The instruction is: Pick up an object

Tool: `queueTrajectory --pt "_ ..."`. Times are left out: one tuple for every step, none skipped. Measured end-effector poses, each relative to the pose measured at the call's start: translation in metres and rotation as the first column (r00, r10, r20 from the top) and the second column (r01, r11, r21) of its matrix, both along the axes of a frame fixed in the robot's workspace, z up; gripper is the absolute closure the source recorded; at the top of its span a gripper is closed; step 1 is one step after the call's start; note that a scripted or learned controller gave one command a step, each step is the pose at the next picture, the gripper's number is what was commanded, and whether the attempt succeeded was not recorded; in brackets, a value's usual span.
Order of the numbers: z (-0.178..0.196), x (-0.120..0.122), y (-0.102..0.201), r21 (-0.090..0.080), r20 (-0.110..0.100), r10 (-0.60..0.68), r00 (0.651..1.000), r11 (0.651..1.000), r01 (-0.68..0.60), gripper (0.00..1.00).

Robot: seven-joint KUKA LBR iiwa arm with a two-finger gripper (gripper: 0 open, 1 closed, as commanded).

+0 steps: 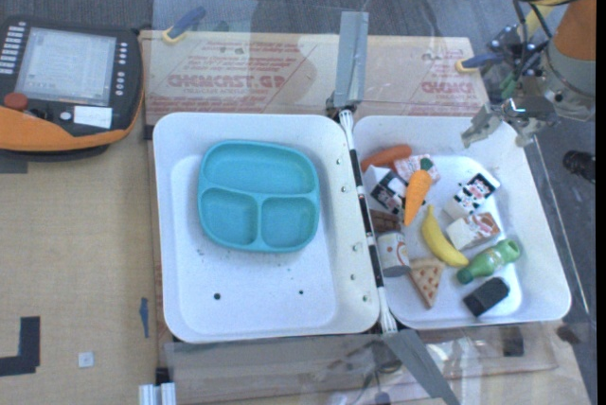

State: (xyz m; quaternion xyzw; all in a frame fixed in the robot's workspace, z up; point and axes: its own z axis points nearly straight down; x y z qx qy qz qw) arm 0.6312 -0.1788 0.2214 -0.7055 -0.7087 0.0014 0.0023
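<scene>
Teal tray (258, 196), left bin (180, 299)

A heap of small toy foods is lying in the right white bin (554, 275), all below and left of the gripper (500, 123). A yellow plastic banana (439, 240) is lying slantwise mid-heap, an orange carrot (416, 189) is leaning just above it, a green bottle-shaped toy (490, 261) is resting beside the banana, and a black block (487, 295) is sitting farthest from the fingers.
</scene>
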Motion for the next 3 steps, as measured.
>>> queueTrajectory --pt "-0.120 0.009 0.025 -0.004 0.014 0.070 0.997 0.998 -0.070 0.00" --pt "-0.126 -0.004 0.033 -0.009 0.030 0.130 0.991 0.991 -0.130 0.00" --pt "-0.136 -0.047 0.029 -0.002 0.011 0.139 0.990 0.990 -0.139 0.00"
